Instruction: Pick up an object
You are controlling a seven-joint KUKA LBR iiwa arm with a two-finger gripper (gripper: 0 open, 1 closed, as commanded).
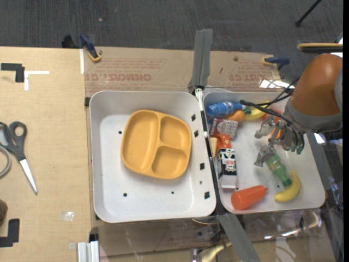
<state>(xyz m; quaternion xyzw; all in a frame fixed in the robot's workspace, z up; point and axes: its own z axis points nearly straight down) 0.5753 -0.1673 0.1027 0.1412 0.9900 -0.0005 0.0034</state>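
My gripper (265, 143) hangs over the middle of the right bin (313, 201), open, with bare bin floor showing between its two metal fingers (264, 129). Just below the lower finger lies a small green bottle (278, 171), with a yellow banana (289, 191) beside it. A red-orange carrot-shaped toy (248, 196) rests at the bin's front. Along the bin's left wall are a black-and-white milk carton (227, 167), a red snack bag (223, 129) and a blue bottle (222, 108). The arm's orange band (322, 83) hides the bin's far right corner.
The left bin (103, 201) holds a yellow divided plate (157, 144). Scissors (19, 152) lie on the bench at the far left. A grey bar (202, 59) and cardboard (136, 70) stand behind the bins. Blue clamps (90, 47) grip the cardboard.
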